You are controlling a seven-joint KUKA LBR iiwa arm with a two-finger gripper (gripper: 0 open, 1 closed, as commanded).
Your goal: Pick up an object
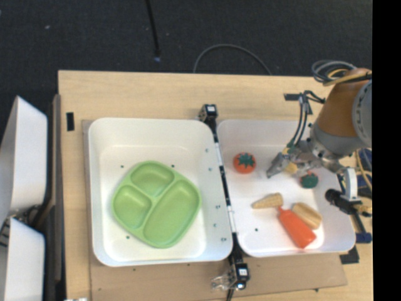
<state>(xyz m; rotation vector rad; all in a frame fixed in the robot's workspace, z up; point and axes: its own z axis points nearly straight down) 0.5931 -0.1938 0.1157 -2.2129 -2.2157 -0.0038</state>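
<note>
In the right white bin, we see our gripper low near the far edge; whether clenched or released we cannot tell. The small round dark-green object lies just beside it, toward the bin's right edge.

A pale wooden tabletop stands on dark carpeted floor. A black cable trails across the floor; white boxes sit at left.

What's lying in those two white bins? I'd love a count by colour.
Green: 2, the divided plate and a small round piece
Red or orange: 2, the tomato and the bottle
Tan: 2, the wedge and the bread roll
Total: 6
</note>
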